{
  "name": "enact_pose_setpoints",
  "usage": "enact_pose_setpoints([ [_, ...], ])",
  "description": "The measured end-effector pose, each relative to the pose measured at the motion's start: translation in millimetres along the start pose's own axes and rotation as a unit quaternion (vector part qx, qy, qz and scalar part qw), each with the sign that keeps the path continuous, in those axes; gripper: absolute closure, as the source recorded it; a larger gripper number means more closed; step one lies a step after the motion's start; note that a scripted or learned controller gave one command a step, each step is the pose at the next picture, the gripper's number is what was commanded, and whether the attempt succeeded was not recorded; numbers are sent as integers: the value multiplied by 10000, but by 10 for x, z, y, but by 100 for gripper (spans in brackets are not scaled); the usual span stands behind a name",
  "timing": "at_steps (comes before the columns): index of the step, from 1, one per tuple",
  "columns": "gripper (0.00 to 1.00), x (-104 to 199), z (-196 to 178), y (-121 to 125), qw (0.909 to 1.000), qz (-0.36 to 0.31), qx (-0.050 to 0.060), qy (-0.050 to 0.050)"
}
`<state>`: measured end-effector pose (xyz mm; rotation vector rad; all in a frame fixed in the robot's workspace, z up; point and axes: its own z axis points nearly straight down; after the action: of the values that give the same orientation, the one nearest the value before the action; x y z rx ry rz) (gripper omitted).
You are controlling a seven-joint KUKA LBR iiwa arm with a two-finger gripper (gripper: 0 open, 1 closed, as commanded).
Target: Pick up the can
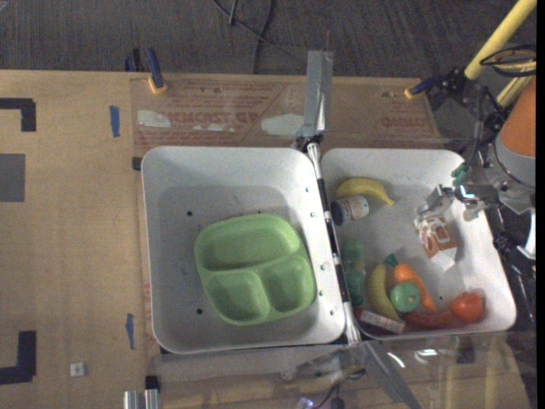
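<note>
The can [352,209] is seen lying on its side in the right bin [502,313], at the bin's left wall and toward its far end, with a dark end turned left and a pale label around its body. Just beyond it, on the far side, a yellow banana [364,188] is laid, touching or nearly touching the can. Nearer along the same wall, a green item [352,254] and a second banana [381,290] are found, beside a green apple [406,296], an orange piece [404,273] and red items [456,309] at the near right corner. A small white and orange carton [438,236] is placed toward the right of the bin. The gripper [443,196] is held above the carton's far end, well apart from the can; nothing is seen between its fingers, and whether they are apart or together cannot be told. In the left bin [170,177], a green divided plate [254,267] is set. Both bins are carried by the surface [68,228].
</note>
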<state>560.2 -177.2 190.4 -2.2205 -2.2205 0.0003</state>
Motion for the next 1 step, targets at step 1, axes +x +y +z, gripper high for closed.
enact_pose_setpoints([
  [1,0,-31,623,-392,9983,576,0,-1],
])
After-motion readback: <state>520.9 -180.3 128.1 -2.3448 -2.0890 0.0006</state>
